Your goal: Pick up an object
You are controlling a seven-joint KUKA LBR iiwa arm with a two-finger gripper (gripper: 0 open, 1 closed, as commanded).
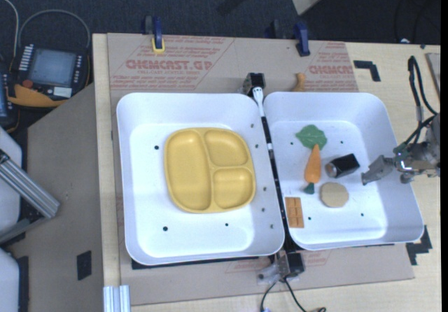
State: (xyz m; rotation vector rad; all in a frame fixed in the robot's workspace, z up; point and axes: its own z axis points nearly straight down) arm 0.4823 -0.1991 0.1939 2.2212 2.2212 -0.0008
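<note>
Two white bins sit side by side on the worktop [210,59], whose brown board reads "CHEMCAST G P" in red, repeated partly at right. The left bin [140,185] holds a yellow divided plate [208,168]. The right bin [371,115] holds a toy carrot [312,164] with green leaf, a black block [343,164], a tan round piece [334,195] and an orange strip [294,212]. The pincer [381,169] hovers at that bin's right edge, near the block; whether it is apart or together cannot be told.
</note>
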